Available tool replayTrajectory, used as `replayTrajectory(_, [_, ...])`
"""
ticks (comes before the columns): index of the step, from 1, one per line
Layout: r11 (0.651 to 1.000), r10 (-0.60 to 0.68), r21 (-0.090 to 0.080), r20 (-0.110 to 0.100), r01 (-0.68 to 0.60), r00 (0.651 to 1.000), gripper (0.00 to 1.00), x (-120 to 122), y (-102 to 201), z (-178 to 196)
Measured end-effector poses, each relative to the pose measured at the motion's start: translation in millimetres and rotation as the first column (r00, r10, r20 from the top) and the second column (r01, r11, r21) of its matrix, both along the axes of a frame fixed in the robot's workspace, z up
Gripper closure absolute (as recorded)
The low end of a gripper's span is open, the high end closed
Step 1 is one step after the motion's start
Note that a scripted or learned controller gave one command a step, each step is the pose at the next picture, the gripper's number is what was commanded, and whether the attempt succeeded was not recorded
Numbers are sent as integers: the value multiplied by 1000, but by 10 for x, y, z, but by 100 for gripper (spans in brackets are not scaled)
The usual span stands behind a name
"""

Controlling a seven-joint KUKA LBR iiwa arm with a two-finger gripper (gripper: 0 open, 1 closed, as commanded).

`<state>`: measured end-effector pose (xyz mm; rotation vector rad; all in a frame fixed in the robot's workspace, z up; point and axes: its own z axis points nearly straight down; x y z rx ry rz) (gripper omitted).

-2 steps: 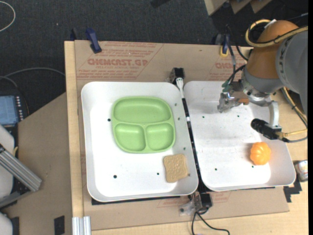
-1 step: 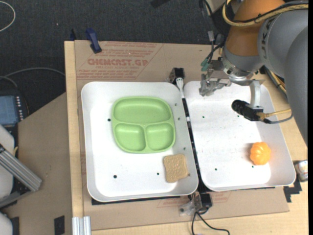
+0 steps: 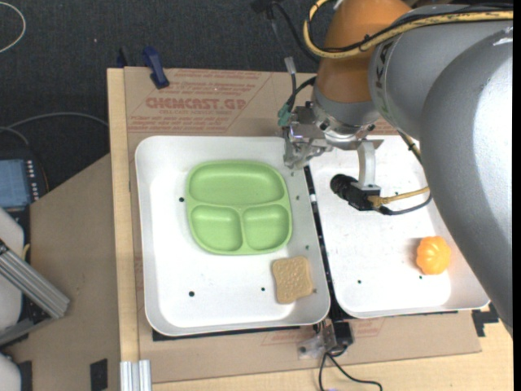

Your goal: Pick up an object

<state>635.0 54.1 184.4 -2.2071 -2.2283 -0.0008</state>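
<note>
The orange toy pumpkin [image 3: 432, 255], near the right bin's [image 3: 391, 300] right edge, looks light, rounded, slippery; grip across its middle

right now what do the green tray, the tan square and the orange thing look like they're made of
Green divided tray: looks like moulded plastic, matte, smooth rounded compartment walls. Tan cracker-like square: pitted, dotted surface; possibly a plastic or foam toy, cannot tell. Orange pumpkin-shaped object: ribbed and slightly glossy, likely plastic or rubber.
</note>
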Motion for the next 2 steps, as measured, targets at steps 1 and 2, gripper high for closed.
replayTrajectory(1, [1000,-2,-2,10,2,1000,100,-167,736,430])
replayTrajectory(2, [1000,1,0,8,-1,1000,100,-219,1776,572])
